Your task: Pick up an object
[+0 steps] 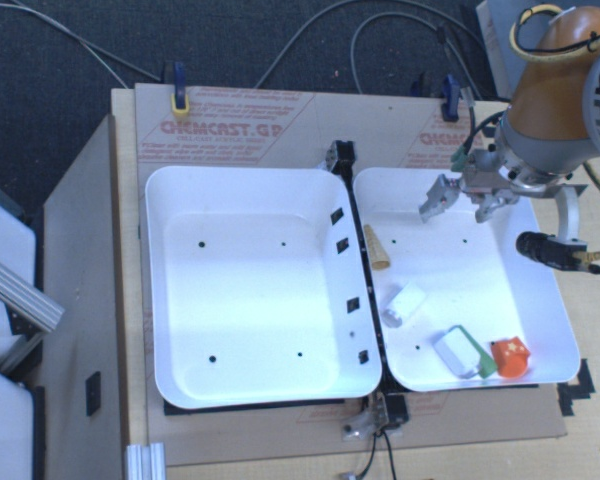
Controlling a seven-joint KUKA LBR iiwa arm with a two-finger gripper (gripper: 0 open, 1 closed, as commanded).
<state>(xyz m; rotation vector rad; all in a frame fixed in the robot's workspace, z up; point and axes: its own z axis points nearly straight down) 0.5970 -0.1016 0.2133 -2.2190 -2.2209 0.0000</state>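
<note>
My gripper [466, 204] hangs over the far part of the right bin [540, 298], fingers spread apart with nothing between them. Well in front of it, on the bin floor, lie four objects. A tan cone-shaped piece [377, 247] rests by the divider. A small white block [405, 303] sits near the bin's middle. A white and green flat object [463, 352] lies at the near edge, with an orange block [511, 357] touching its right side.
The left bin [170, 298] lies beside the right one, and black clips [342, 154] join them along the shared rim. A black cable connector [548, 249] hangs from the arm over the right bin's right rim. Blue clamps [179, 86] hold the backboard.
</note>
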